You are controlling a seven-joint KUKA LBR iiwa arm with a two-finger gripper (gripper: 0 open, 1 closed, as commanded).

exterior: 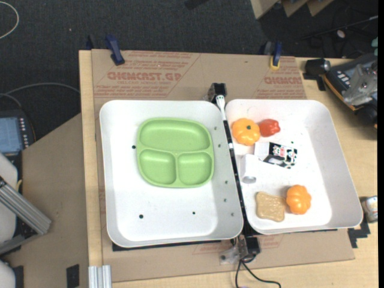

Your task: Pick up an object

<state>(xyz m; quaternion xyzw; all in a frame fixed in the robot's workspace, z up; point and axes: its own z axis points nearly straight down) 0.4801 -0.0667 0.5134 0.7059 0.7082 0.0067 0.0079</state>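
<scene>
Inside right bin (336, 161): two orange pumpkins (245, 131), red pepper (269, 126), toast (270, 206).

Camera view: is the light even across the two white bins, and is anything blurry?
Camera view: the left bin is bright, nearly washed out around the green plate; the right bin is slightly dimmer; its toys cast soft shadows; small details look soft.

One fixed overhead camera looks down (at a slant) on both bins (114, 179).
</scene>
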